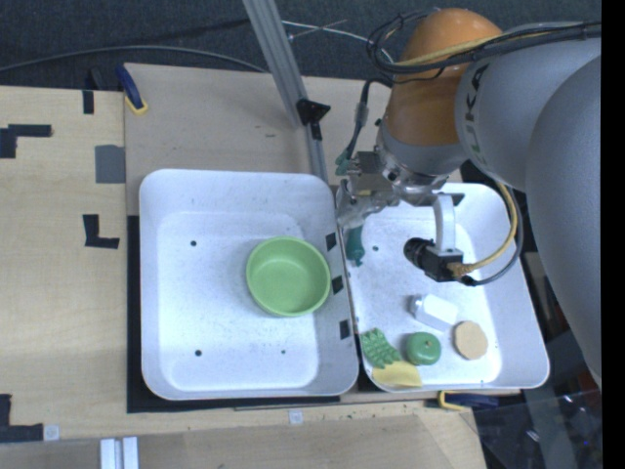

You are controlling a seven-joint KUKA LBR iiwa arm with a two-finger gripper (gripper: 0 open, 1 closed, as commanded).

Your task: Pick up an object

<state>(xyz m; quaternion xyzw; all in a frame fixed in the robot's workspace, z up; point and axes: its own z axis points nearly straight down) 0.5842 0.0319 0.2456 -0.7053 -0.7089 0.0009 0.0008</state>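
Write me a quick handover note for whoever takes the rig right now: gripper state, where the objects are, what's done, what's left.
Gripper: low over the right bin's left edge, a teal object just below it; whether it is gripped can't be told.
Left bin: green bowl.
Right bin, near edge: green ridged piece, yellow piece, round green object, white block, tan disc.
Done: arm positioned in the right bin.
Left: confirm a grasp and lift one object clear.

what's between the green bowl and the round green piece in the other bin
In the camera view, between green bowl and round green piece: the bins' adjoining rims and a ridged green piece.
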